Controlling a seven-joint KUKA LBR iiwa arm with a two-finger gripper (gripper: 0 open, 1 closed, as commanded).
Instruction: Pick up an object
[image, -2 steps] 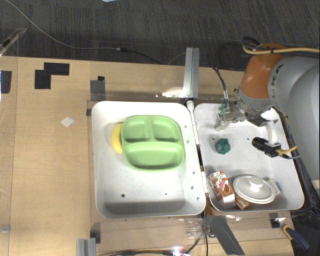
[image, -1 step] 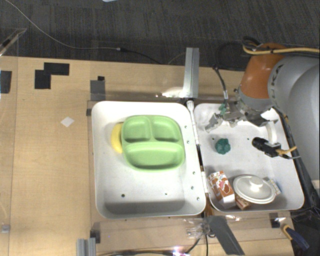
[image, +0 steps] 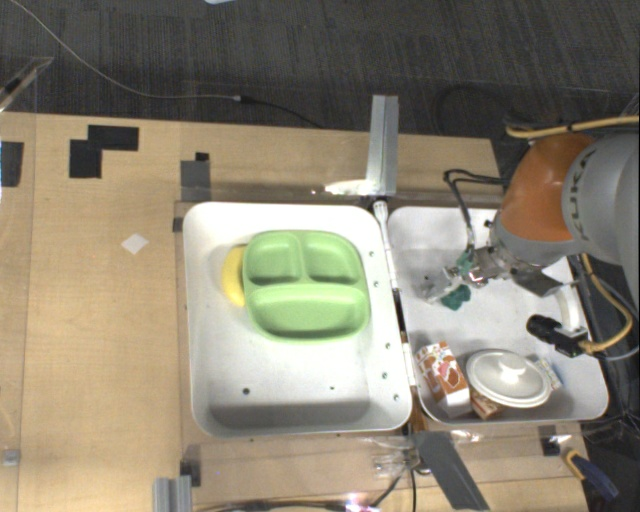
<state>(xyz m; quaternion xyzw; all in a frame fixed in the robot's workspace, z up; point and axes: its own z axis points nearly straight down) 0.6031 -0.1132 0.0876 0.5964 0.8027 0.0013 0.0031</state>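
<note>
My gripper (image: 462, 280) is low over the upper middle of the right bin (image: 420, 235), under the grey arm with the orange band. A small teal object (image: 455, 297) lies right at its tip, touching or nearly touching it, and the view does not settle whether it is gripped. A pale grey scrap (image: 430, 290) sits just left of the teal object. At the front of this bin stand a red and white carton (image: 443, 375) and a round white lidded pot (image: 510, 378), with a small brown item (image: 485, 405) between them.
The left bin (image: 210, 390) holds a green divided plate (image: 303, 283) with a yellow thing (image: 232, 277) poking out from under its left edge. A metal post (image: 383, 145) stands at the back between the bins.
</note>
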